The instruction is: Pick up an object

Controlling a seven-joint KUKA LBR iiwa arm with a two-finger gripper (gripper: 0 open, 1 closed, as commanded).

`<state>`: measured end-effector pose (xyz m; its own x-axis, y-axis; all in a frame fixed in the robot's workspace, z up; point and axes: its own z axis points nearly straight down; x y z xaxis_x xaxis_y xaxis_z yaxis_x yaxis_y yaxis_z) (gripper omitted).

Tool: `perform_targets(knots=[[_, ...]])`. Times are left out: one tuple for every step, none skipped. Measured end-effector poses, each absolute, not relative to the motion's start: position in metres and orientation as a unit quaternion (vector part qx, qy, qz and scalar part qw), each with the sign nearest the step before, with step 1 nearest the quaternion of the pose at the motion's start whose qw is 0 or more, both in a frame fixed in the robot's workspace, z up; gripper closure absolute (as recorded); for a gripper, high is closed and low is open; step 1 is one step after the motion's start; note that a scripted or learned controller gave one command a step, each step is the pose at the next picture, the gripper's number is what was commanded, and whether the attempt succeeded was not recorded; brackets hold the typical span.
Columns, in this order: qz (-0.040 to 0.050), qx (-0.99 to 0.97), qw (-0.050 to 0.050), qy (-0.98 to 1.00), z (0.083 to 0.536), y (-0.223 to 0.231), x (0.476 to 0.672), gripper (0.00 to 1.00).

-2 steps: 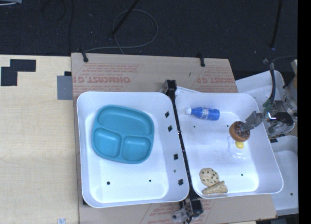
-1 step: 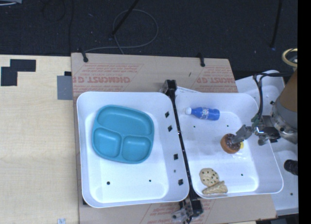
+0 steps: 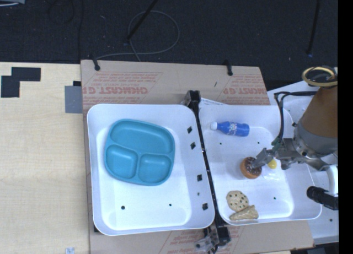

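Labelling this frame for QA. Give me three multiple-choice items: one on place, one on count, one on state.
1. Where does the blue tray lie?
A. left bin
B. right bin
C. on the cardboard outside the bins

2. How many compartments does the tray have?
A. one
B. three
C. five

3. How does the bottle sit?
A. upright
B. on its side
C. standing in the tray

Answers:
1. A: the tray rests on the floor of the left bin.
2. B: one wide compartment at the far side, two smaller ones nearer the camera.
3. B: the bottle lies flat in the right bin, cap toward the divider, apart from the gripper that hovers at the brown round object.
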<state>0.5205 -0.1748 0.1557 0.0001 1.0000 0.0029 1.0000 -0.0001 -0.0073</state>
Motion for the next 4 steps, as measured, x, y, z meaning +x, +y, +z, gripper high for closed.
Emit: perform_targets(knots=[[0.0015,-0.708,0.004,-0.707,0.099,-0.178,0.511,0.00],[0.0011,-0.709,0.003,-0.705,0.111,-0.180,0.511,1.00],[-0.0009,-0.707,-0.001,-0.708,0.174,-0.179,0.516,1.00],[-0.0006,-0.707,-0.001,-0.708,0.218,-0.179,0.517,1.00]])
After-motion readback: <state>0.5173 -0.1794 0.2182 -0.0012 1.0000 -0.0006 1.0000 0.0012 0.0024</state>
